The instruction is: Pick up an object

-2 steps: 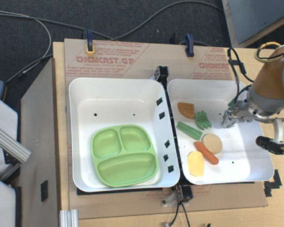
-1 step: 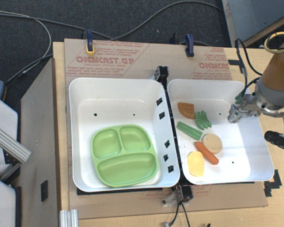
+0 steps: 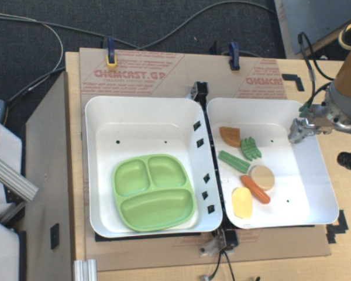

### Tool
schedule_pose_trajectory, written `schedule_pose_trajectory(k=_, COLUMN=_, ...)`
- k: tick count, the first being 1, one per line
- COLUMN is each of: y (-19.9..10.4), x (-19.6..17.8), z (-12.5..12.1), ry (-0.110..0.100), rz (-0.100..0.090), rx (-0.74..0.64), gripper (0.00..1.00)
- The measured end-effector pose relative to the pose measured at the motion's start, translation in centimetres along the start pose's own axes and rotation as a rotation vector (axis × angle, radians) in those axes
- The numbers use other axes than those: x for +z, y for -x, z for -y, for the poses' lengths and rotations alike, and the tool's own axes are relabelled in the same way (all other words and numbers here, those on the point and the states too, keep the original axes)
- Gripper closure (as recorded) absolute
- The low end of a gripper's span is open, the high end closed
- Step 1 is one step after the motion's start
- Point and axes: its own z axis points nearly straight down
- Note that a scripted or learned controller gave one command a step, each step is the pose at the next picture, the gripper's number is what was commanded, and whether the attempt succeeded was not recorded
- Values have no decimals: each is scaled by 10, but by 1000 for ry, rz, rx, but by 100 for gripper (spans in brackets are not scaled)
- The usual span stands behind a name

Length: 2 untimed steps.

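The right bin (image 3: 304,174) holds a brown wedge-shaped piece (image 3: 230,136), a green leafy toy vegetable (image 3: 250,148), a long green pod (image 3: 234,161), a round tan and white piece (image 3: 262,177), an orange carrot (image 3: 255,189) and a yellow block (image 3: 241,202). My gripper (image 3: 298,130) hangs over the right bin's far right side, well to the right of these items, with nothing seen in it. Its fingers are too small and blurred to read.
The left bin (image 3: 99,157) carries a green divided plate (image 3: 154,191). A black divider with clips (image 3: 206,157) runs between the bins. Blue and yellow clamps (image 3: 111,52) hold the cardboard at the back. Cables cross the floor behind.
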Motion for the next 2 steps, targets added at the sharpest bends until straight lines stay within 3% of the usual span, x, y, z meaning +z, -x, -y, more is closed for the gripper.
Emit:
schedule_pose_trajectory(k=1, y=-7, x=-47, z=-1, ry=0, rz=0, rx=-1, gripper=100)
schedule_pose_trajectory(k=2, y=-51, x=-41, z=-26, ry=-4, rz=-3, rx=-4, gripper=100)
